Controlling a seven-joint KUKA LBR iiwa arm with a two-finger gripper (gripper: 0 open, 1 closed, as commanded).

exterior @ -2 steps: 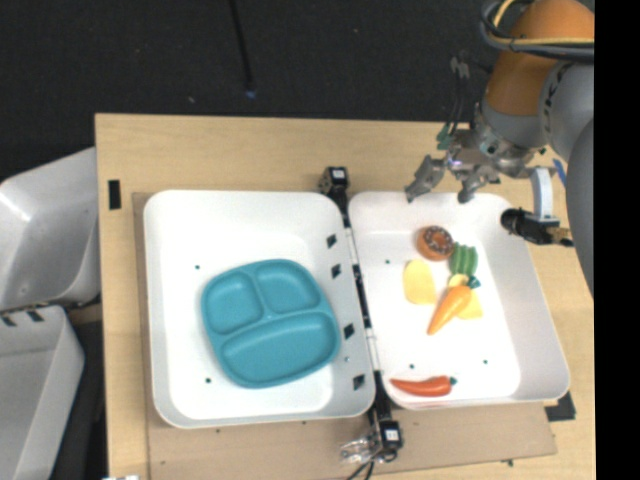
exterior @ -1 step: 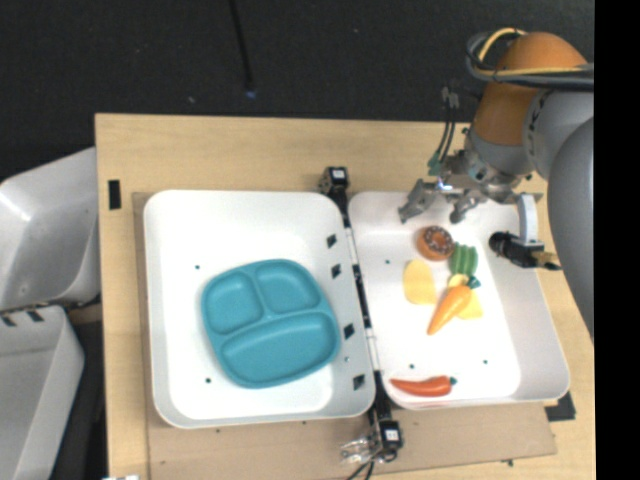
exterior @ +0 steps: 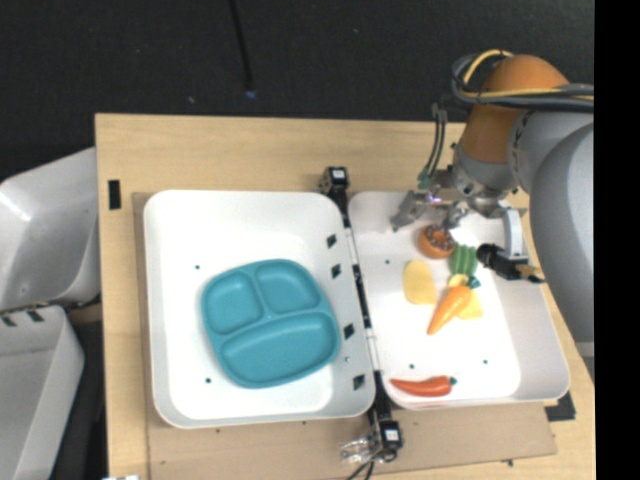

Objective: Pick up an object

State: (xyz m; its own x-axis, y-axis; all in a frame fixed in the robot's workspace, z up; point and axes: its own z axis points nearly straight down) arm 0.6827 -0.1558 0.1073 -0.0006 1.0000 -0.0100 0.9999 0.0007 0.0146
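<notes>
On the bench (exterior: 120,158) sit two flat white bins side by side. Over the far part of the right bin (exterior: 500,368) hangs the gripper (exterior: 432,216), at the end of a grey arm (exterior: 565,198) with an orange band (exterior: 500,108). The arm comes in from the right. The gripper's metal fingers (exterior: 408,214) point down and to the left, and I cannot tell if they are spread or pressed together. Nothing can be seen between them.

Just under the gripper lies a small round orange-brown thing (exterior: 436,240), too small to name. Nearer than that is a pale yellow piece (exterior: 420,282) that looks like a lemon or a potato. Right of it lies a toy carrot (exterior: 452,304) with a green top (exterior: 463,260), tilted so its tip points near and left. A bit of yellow (exterior: 472,310) peeks out from behind the carrot. At the near edge of this bin lies a red chili pepper (exterior: 422,386) with a green stem on its right end. It is well apart from the other toys.

Over in the left bin (exterior: 170,368) rests a blue plate (exterior: 268,320) with three sections. It sits near the middle of that bin.
</notes>
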